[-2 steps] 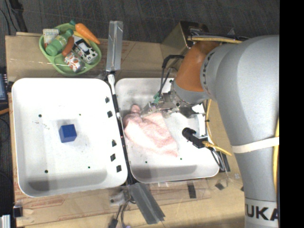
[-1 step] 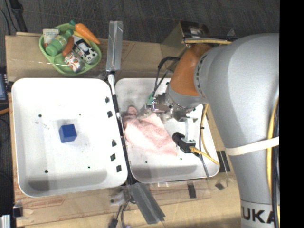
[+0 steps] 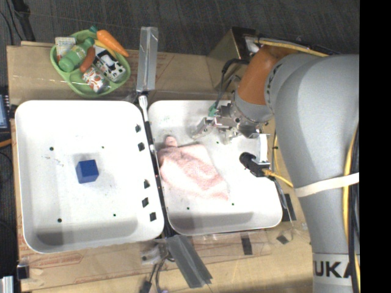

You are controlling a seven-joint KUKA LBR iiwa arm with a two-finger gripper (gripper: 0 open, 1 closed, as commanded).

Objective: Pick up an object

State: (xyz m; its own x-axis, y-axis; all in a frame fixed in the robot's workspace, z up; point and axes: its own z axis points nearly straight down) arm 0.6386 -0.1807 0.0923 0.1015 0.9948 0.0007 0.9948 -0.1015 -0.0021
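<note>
Although the task calls for an object to be lifted, nothing is being carried yet, as far as can be judged from this slanted overhead view. Far out to the left of the two-finger metal gripper [image 3: 215,126], beyond the bins' back corner, a green plastic bowl of toy vegetables and small cartons [image 3: 90,62] is being left on the bench. Also well to the gripper's left, a small blue cube [image 3: 87,170] is lying alone on the floor of the left shallow white bin [image 3: 36,118], apart from every wall. Nearer, just below and slightly left of the gripper, a crumpled pink cloth [image 3: 188,170] is lying in the right shallow white bin [image 3: 269,215], its upper edge close beside the fingertips; whether it is being touched cannot be settled.

The gripper itself is being held low over the back part of the right bin, with the grey arm and its orange band [image 3: 256,75] reaching in from its right. No object is seen between the fingers, and whether they are spread or closed cannot be told from this angle.

The pick is therefore judged as not yet done: an approach is being made, most likely toward the cloth, while closing on it and lifting are being left to do.
</note>
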